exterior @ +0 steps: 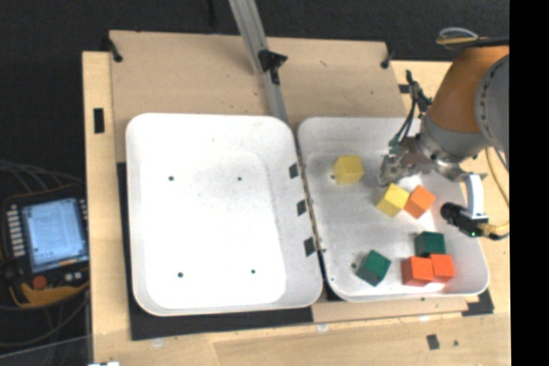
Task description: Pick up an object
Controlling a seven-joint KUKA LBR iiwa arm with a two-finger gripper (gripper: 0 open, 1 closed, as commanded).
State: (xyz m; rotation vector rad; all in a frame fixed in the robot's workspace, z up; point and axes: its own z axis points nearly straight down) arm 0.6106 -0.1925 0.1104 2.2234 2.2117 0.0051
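Observation:
The right bin (343,279) holds several small blocks. A yellow block (348,170) lies near its upper middle. A second yellow block (393,201) touches an orange block (420,202) just right of it. Lower down sit a green block (373,267), a dark green block (430,243) and two orange blocks (428,269) side by side. My gripper (396,169) hangs over the right bin, just above the yellow and orange pair, with nothing seen held in it. The grey arm with its orange band (463,90) comes in from the right.
The left white bin (146,184) lies beside the right one, with a dark divider (304,201) between them. A slanted metal pole (244,4) rises from the back of the bench. A handheld screen (47,236) lies off the bench at left.

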